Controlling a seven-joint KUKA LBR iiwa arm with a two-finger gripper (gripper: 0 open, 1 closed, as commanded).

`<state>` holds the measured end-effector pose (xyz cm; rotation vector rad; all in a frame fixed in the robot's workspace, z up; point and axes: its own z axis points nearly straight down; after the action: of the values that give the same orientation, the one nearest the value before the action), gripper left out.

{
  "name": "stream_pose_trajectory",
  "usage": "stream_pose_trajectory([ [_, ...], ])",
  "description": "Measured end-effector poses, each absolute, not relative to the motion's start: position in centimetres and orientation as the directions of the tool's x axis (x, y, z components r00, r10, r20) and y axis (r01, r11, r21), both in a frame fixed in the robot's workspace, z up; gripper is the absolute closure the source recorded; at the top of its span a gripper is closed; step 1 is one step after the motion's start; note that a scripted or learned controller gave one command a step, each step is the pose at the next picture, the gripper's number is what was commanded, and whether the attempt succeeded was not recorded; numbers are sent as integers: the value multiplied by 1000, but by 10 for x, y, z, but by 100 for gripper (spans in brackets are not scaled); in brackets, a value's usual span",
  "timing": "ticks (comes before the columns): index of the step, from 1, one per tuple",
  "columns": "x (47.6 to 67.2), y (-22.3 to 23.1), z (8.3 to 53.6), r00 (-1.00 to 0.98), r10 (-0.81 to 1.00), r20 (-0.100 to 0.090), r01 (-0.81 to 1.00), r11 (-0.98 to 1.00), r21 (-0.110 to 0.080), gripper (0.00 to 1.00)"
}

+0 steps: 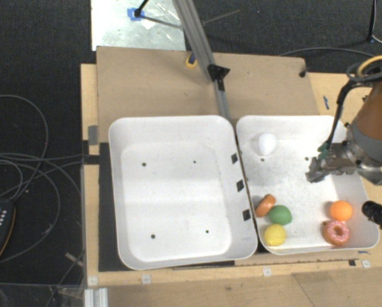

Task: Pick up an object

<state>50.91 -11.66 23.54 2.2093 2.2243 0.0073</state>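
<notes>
Overhead, the camera view shows two white bins side by side on the bench, and every loose object lies in the right bin [286, 125]. The gripper [318, 170] hangs over the right-centre of that bin, the arm reaching in from the right; whether its fingers are spread or closed cannot be told from this angle, and nothing is seen between them. An orange ball [341, 210] lies nearer the camera and slightly to the right of the gripper, the closest candidate, with a pink doughnut [336, 233] just beside it on the near side. A white ball [266, 144] sits farther away to the left. A green ball [279, 215], a yellow ball [274, 235] and an orange piece [265, 204] cluster against the bin's near-left wall.
</notes>
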Motion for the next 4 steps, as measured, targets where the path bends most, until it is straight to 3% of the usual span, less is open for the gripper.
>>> stream_pose_trajectory([
  [1, 510, -117, 244, -6, 1000, 0, 1000, 6, 3, 100],
  [4, 548, 35, 229, -11, 1000, 2, 1000, 11, 2, 100],
])
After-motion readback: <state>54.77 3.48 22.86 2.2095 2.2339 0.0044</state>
